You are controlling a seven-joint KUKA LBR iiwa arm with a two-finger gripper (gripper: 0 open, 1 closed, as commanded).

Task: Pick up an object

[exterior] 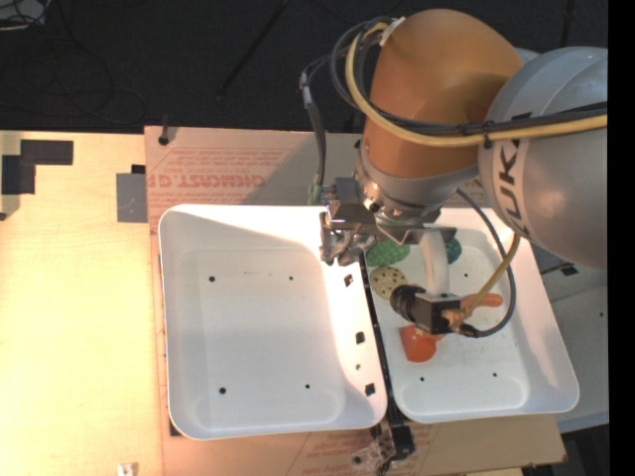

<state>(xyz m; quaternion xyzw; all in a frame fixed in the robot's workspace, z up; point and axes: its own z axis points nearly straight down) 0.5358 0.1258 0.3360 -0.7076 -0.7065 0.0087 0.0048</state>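
Note:
My gripper (340, 238) hangs low over the inner rim between the two bins, at the far left corner of the right bin (541, 365). Just right of it lies a green perforated piece (388, 254), with a pale dotted disc (384, 282) in front of that. A teal object (452, 250) peeks out behind the wrist. A red-orange object (419, 344) rests near the middle of the right bin, and a small orange piece (487, 300) lies to its right. The large orange wrist hides much of the bin's far side.
The left bin (198, 405) stands beside the right one, their rims touching along the middle. A cardboard sheet (228, 172) lies under both bins, with a pale wooden bench (69, 315) to the left.

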